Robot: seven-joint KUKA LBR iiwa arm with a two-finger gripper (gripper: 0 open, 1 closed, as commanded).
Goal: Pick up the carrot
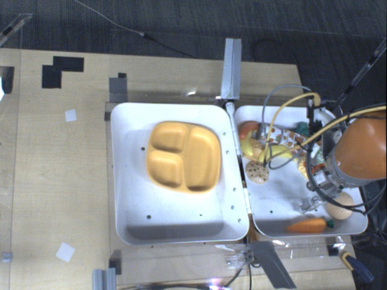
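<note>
The carrot (307,225), orange with a small green tip at its right end, lies flat along the front wall of the right bin (275,222). My arm, with its orange band (363,150), hangs over the right side of that bin. The gripper (308,203) shows as a small metal part just below the wrist. It sits a little above the carrot in the view and apart from it. Nothing is seen in the gripper.
The right bin also holds a chocolate-chip cookie (257,173), yellow banana-like pieces (266,153), a reddish fruit (248,128) and a pale roll (340,209) next to the carrot's green end. A yellow divided plate (183,156) rests in the left bin (133,210). Cables loop over the wrist.
</note>
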